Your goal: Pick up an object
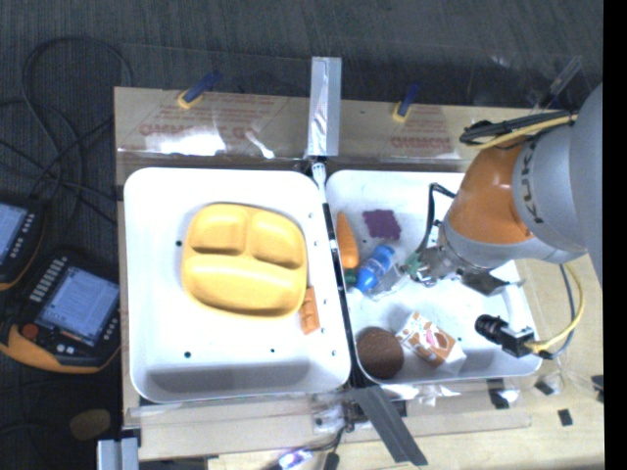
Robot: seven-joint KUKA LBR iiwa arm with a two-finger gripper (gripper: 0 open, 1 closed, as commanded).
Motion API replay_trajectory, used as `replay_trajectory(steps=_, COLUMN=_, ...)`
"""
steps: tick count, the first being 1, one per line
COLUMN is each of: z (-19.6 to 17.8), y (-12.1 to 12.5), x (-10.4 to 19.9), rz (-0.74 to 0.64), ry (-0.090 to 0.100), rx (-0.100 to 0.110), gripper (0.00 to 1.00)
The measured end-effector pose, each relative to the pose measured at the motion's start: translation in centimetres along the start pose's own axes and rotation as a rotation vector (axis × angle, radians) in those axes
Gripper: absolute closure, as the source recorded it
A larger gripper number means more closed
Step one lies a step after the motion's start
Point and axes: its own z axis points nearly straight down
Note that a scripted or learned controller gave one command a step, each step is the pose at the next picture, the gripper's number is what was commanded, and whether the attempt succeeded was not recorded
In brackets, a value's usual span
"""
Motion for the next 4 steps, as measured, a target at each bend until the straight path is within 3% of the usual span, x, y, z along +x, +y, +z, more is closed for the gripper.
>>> replay_trajectory(steps=1, z=-1.3, y=6.5, x=-1.0, rz=-0.108, ry=0.008, rx=0.009, gripper=0.0)
replay_trajectory(steps=2, z=0.0, y=5.4, x=-0.7, rz=-0.13, ry=-0.001, rx=-0.006, gripper=0.0)
replay_trajectory(steps=3, z=0.1, y=11.3, x=-1.6, rz=0.033, ry=-0.004, rx=0.003, gripper=0.0)
replay_trajectory(steps=4, z=-0.5, y=11.3, x=-1.6, rz=0.032, ry=-0.005, rx=0.01, gripper=1.0)
